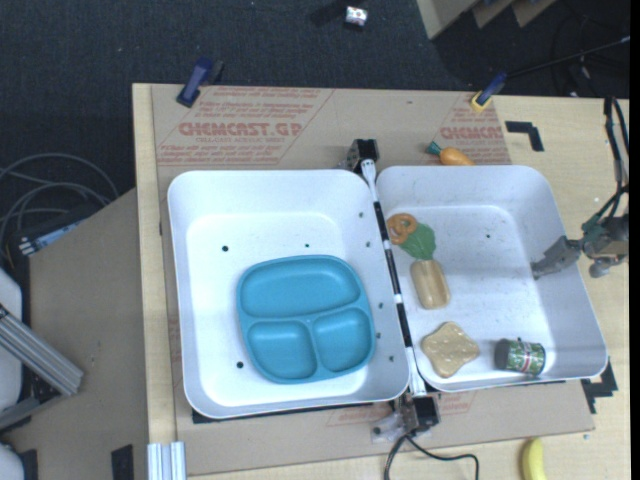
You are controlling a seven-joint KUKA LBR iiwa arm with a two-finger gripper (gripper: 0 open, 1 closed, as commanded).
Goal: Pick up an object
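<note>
The right bin point(500, 193) holds several small objects. An orange ring point(401, 227) lies beside a green leafy piece point(420, 241) near the bin's left wall. A tan bread-like block point(430, 284) lies below them. A tan star-shaped biscuit point(450, 349) and a small green can point(521, 356) on its side rest near the front wall. My gripper point(572, 253) sits at the bin's right rim, apart from all of these, with nothing seen in it.
The left bin point(200, 218) bears a blue divided plate point(303, 316). An orange carrot-like toy point(452, 155) lies on the board behind the right bin. A yellow item point(533, 460) lies at the front right. Clamps point(200, 80) hold the board's back edge.
</note>
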